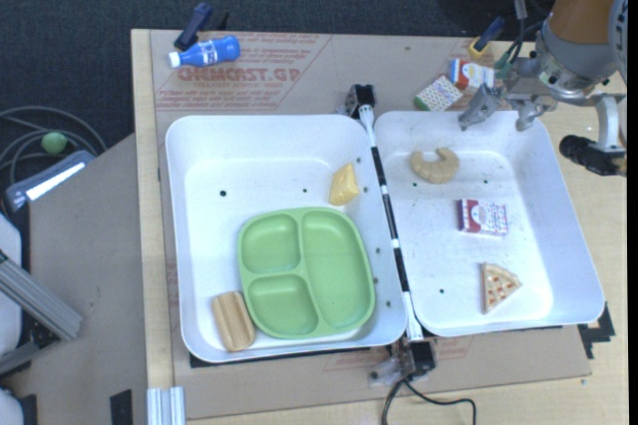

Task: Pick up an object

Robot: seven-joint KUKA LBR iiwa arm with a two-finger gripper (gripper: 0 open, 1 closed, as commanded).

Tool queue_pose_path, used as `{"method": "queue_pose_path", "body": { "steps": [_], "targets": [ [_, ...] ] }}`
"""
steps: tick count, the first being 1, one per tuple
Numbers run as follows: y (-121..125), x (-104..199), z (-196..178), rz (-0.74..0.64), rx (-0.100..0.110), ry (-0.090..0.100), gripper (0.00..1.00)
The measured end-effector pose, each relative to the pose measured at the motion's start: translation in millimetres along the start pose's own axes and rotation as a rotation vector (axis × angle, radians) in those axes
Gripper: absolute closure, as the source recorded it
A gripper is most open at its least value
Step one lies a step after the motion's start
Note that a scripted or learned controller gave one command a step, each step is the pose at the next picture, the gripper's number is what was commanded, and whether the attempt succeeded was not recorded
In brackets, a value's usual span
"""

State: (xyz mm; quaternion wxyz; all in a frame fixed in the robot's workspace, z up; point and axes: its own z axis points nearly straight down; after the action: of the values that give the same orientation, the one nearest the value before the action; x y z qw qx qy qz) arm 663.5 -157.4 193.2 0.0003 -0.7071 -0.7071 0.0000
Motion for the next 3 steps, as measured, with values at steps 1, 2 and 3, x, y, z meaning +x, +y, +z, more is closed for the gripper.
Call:
{"method": "queue_pose_path", "body": {
  "steps": [1,2,3],
  "targets": [
    [-65.1,25.9,109.1,0.001,0.001,0.0,0.0],
    [-120.1,41.5,109.0,0.001,0.002,0.001,0.0],
    [-158.0,36.4,109.0,0.001,0.002,0.001,0.0]
  ]
}}
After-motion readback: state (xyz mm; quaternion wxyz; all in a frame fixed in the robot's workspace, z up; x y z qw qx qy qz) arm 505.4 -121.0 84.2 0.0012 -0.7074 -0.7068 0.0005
